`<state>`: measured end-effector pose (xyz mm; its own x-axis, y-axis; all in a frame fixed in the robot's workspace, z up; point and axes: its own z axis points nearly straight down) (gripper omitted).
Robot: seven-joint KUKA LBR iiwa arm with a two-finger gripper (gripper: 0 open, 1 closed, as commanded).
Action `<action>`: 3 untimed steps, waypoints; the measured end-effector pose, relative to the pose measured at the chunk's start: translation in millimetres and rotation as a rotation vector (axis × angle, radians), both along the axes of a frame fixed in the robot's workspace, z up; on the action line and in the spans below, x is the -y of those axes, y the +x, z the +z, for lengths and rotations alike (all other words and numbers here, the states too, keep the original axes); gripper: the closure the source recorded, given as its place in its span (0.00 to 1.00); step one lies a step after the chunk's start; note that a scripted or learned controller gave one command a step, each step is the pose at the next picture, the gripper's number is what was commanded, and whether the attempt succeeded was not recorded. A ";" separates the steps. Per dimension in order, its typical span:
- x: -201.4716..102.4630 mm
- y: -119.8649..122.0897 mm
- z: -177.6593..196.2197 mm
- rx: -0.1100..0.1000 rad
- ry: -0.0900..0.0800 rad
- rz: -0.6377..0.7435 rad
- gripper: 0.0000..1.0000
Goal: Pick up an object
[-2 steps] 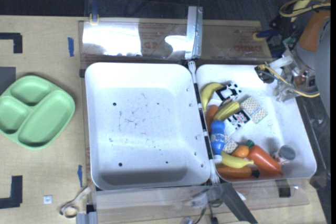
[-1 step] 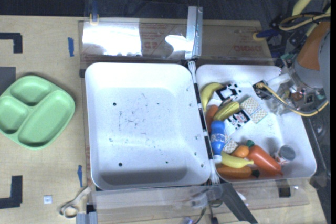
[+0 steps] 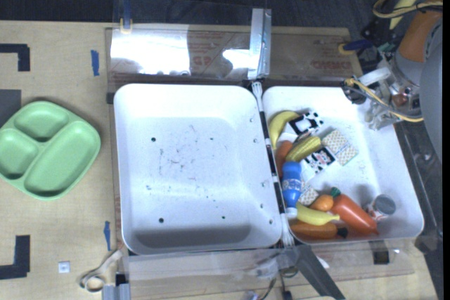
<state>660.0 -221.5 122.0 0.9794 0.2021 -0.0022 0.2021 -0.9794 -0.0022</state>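
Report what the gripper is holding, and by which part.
Cannot be told: the arm's wrist sits at the right bin's far right edge, away from the toy food pile.

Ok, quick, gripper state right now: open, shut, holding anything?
Gripper: cannot be told. It sits at the right bin's upper right corner amid cables, apart from the piled objects.

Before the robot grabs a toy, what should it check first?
1. Toys to pick lie in the right bin: ok.
2. Carrot lies on top, free to grab: ok.
3. Blue bottle is squeezed against the bin's left wall: not ok for an easy grab.
4. Bananas touch other toys: not ok.
5. Arm sits at the bin's far right corner, off the toys: ok.
6. Fingers ready: cannot tell.
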 end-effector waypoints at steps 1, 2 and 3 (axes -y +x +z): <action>-1.2 0.7 0.3 0.002 0.001 0.001 0.00; -2.4 0.4 9.8 -0.002 0.002 0.003 1.00; -2.3 -17.1 -19.3 0.000 0.002 0.001 1.00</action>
<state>642.9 -219.2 102.7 0.9791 0.2031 -0.0018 0.2031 -0.9791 -0.0045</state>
